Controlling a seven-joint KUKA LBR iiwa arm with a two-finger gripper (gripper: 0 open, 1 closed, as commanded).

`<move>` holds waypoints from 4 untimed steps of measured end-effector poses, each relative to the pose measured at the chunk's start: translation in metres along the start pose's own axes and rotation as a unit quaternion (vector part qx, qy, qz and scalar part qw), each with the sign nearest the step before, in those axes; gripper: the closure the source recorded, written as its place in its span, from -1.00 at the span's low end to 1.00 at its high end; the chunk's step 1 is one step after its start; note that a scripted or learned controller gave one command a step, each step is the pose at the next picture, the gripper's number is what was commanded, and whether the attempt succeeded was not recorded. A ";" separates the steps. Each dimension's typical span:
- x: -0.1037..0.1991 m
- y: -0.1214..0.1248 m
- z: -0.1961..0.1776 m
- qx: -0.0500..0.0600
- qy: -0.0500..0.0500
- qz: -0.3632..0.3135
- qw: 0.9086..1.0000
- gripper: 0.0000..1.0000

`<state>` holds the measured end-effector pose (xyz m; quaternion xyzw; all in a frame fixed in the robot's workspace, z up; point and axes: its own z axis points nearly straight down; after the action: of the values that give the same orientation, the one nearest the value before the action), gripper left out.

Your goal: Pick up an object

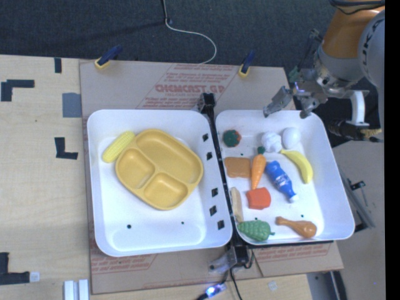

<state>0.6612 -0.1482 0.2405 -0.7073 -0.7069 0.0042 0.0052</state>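
From my seat the gripper (pixel 289 102) hangs above the far rim of the right bin (pixel 334 167), jaws spread apart w/ nothing between them. Nearest pick looks like the white egg-like pair (pixel 280 138) — it sits just inside that rim, a little toward the near side of the bin from the gripper and almost under it. Banana (pixel 300 164) lies next beyond, long axis slanting down the bin; blue bottle (pixel 279 180) beside it. Arm comes in over the bin's right far corner, wrist tipped down — I'd judge a short descent is what's needed

Arm (pixel 356 24) cut off by top and right edges, breadstick (pixel 235 204) partly hidden behind bin divider
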 end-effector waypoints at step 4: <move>0.001 -0.006 0.151 -0.004 -0.001 -0.002 1.000 -1.00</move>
<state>0.6530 -0.1473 0.0891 -0.7059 -0.7083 0.0024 0.0018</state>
